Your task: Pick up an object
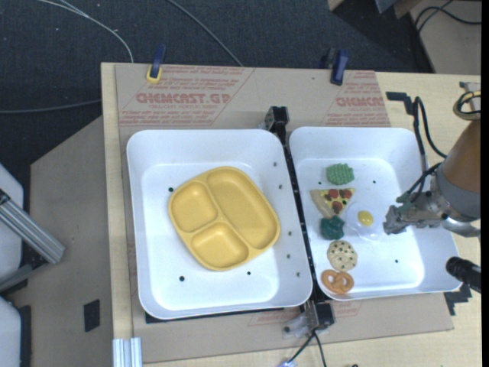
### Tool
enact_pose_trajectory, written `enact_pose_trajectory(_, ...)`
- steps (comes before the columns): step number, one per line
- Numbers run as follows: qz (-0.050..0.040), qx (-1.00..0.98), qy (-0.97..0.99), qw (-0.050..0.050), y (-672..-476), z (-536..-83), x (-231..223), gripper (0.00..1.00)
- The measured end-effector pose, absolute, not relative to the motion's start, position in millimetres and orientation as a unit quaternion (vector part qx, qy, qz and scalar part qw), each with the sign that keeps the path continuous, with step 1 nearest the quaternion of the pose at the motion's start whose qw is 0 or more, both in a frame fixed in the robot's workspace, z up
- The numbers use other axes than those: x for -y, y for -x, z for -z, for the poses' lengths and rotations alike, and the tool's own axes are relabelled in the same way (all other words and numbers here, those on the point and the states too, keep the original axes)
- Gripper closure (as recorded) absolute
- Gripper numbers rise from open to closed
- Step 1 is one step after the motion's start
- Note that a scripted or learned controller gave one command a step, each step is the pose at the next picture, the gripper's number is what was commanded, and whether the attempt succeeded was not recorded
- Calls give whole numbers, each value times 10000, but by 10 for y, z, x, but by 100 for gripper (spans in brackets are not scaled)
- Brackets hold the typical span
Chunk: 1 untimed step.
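The right bin (397, 270) holds small toy foods in a column along its left side: a green leafy piece (339, 174), a pizza slice (333, 199), a dark green piece (331, 227), a cookie (342, 255) and a pretzel (337, 282). A small yellow piece (365, 219) lies a bit to their right. My gripper (394, 222) hangs low over the right half of this bin, just right of the yellow piece, pointing left. Nothing is seen between its tips.
The left bin (153, 159) carries a yellow three-compartment plate (222, 217). A black clamp (276, 118) sits between the bins at the back and another at the front (319, 313). Blue clips (337, 65) hold the cardboard base. A cable (419, 121) runs along the right bin's far corner.
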State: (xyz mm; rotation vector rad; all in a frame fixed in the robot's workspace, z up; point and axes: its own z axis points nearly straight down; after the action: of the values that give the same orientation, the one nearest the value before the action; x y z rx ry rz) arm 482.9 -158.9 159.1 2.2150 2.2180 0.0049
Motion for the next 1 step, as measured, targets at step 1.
enact_pose_trajectory(1,-16,-7076,-7066,39,-4895,-2209,1635,100)
